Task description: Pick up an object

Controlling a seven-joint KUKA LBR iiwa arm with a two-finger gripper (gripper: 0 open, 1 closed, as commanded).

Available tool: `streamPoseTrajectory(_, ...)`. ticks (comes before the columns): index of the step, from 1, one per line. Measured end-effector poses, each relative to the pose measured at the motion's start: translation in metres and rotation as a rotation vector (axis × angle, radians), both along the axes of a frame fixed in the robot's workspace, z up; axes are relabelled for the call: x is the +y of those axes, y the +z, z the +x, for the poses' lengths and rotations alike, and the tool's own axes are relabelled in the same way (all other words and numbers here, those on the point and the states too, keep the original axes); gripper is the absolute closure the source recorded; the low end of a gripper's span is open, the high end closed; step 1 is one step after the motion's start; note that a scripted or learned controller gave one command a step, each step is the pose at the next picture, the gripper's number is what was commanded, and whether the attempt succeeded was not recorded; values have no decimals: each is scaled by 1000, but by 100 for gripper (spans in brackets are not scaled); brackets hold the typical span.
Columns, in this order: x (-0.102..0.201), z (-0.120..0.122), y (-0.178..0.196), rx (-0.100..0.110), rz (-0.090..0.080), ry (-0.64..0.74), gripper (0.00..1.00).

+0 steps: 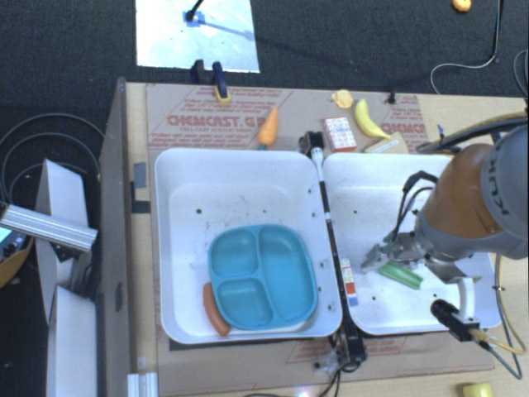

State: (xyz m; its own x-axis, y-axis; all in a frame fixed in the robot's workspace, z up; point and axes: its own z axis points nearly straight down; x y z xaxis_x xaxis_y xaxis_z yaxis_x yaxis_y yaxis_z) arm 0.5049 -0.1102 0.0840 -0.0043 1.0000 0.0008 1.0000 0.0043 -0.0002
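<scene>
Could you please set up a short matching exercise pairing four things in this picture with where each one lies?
Things:
1. blue divided tray
2. green object
3. banana
4. sausage

Places:
A. on the cardboard behind the right bin
B. in the right bin, by the gripper
C. in the middle of the left bin
D. at the left bin's front edge, beside the tray

Pairs: 1-C, 2-B, 3-A, 4-D

Place: a robotics lab or test cell, not a home.
Arm: an industrial KUKA arm point(471, 201), grey with an orange band, reached over the bench.
Bench: cardboard point(240, 118) printed with red lettering lay under two white bins point(178, 222).
Props: toy food sat about, a plastic banana point(367, 121) and a carrot point(268, 127).
Floor: dark carpet point(66, 40) carried loose cables point(25, 139) and an aluminium rail point(50, 228).
</scene>
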Motion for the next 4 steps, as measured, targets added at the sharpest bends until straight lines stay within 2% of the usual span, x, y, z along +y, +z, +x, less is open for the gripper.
streamPoseTrajectory(1, 0, 1, 11, -1, 2, 0, 100)
streamPoseTrajectory(2, 51, 43, 106, -14, 0, 7, 100)
streamPoseTrajectory(3, 47, 39, 100, -2, -1, -1, 0)
streamPoseTrajectory(4, -3, 6, 38, 5, -2, -9, 0)
